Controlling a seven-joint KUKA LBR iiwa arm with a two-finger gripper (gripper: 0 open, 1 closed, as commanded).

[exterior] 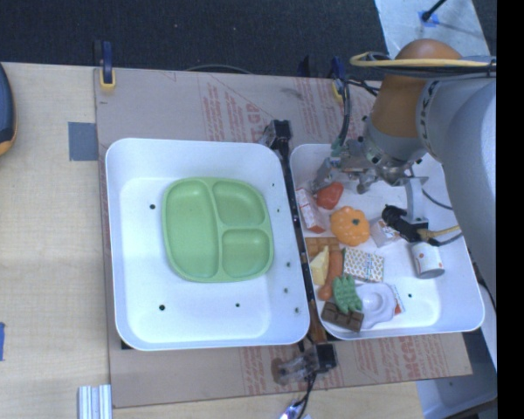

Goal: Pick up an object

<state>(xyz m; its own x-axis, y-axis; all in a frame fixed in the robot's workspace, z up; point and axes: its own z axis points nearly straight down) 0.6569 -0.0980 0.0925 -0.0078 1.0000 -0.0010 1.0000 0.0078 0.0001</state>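
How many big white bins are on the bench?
2. The left bin holds a green divided plate. The right bin sits beside it, full of small toys such as an orange pumpkin, with the gripper above its far end.

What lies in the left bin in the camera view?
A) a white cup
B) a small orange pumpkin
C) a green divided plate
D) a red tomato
C: the green divided plate is in the left bin, while the small orange pumpkin sits with the other items in the right bin.
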